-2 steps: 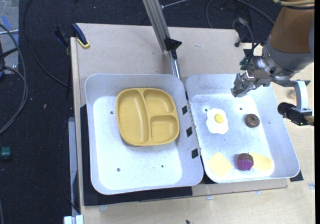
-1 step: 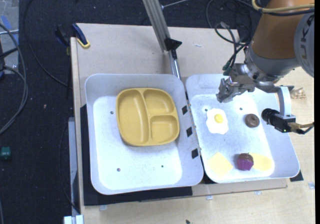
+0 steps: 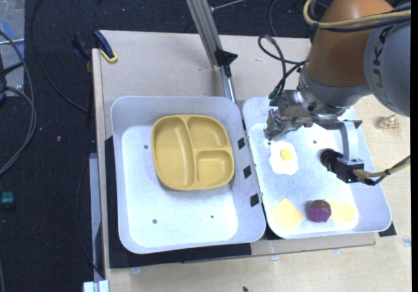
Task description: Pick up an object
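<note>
Fried egg [image 3: 284,159], flat and white with a yellow yolk: the likeliest target, lying in the right bin [image 3: 369,183], towards its left wall and about midway between far and near. Sits apart from everything else in that bin. Further towards the near edge: a yellow slice [image 3: 288,213], a purple piece [image 3: 319,210] and another pale yellow piece [image 3: 344,212] just right of it.

Gripper [image 3: 273,129] hangs just beyond the egg on its far-left side, close to the wall shared with the left bin [image 3: 130,179]. Holds nothing visible. How wide it stands: impossible to tell from this slant, with the arm [image 3: 346,42] bulking over it.

Judged risks from here:
- Offset from the egg, so a straight descent probably lands on bare bin floor or clips only the white edge.
- Very flat target, offering little to close on; likely to slide or tip up rather than lift.
- Close to the bin wall, so a small drift left could strike the rim or the black clips along it.
- A push towards the near side could shove the egg into the yellow slice.

Yellow plate [image 3: 193,151] in the left bin, well apart and out of the way.
</note>
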You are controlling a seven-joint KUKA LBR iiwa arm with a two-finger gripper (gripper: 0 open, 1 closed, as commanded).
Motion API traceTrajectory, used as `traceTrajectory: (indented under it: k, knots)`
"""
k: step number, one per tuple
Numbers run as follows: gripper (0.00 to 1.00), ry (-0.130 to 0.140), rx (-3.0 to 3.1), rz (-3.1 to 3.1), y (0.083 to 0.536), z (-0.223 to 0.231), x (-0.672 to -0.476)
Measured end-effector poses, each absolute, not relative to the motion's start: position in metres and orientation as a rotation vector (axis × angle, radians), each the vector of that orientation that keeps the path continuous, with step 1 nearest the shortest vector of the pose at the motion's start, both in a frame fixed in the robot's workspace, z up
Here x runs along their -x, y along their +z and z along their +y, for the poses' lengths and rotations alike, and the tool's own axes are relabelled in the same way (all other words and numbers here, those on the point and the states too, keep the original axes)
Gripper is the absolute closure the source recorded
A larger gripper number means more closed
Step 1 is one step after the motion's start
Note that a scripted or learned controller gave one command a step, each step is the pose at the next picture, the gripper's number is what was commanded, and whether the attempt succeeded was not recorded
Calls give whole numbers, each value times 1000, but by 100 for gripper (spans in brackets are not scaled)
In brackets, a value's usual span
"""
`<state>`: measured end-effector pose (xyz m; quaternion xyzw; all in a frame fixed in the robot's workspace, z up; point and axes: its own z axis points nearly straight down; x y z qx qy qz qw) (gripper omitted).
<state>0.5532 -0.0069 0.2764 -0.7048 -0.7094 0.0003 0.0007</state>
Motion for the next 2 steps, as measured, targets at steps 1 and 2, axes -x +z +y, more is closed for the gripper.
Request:
traceTrajectory:
  k: [1,2]
  knots:
    - [100,3,2211,-2227,257,49,-534]
    - [100,4,2214,-2225,244,95,-504]
